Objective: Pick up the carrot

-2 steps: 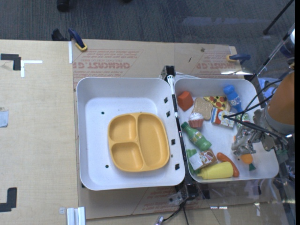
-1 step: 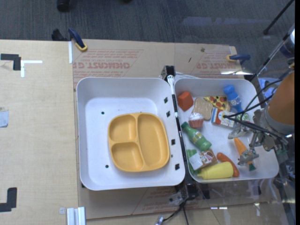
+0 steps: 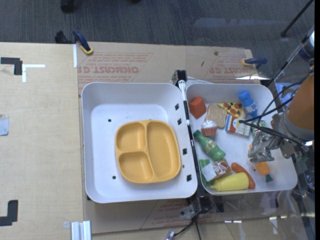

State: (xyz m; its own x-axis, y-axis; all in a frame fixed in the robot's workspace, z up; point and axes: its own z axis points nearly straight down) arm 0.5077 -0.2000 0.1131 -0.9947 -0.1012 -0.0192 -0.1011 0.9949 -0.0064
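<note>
carrot [image 3: 243, 173]: lies on the floor of the right bin [image 3: 280, 179] near its front edge, slanted, its orange body touching the yellow banana [image 3: 231, 182] that sits just in front of it.
gripper [image 3: 261, 152]: hangs low inside the right bin, beside the carrot on its right and a little behind it, not over it; whether it is open or closed cannot be told from this angle, and nothing is seen held in it.
arm [image 3: 300, 109]: reaches in from the right edge, its orange band above the wrist, placed so the tool comes down into the bin's right half.
small orange piece [image 3: 262, 168]: sits just below the gripper, close enough to be mistaken for the target.
crowding: a green bottle [image 3: 210, 145] and a printed packet [image 3: 215, 169] lie to the carrot's left, so the freest approach looks to be from above and the right.
left bin [image 3: 95, 149]: holds a yellow divided plate [image 3: 148, 150], a likely drop spot.
stage: judged as approach; the carrot looks untouched and the gripper needs shifting left and forward to centre on it.
</note>
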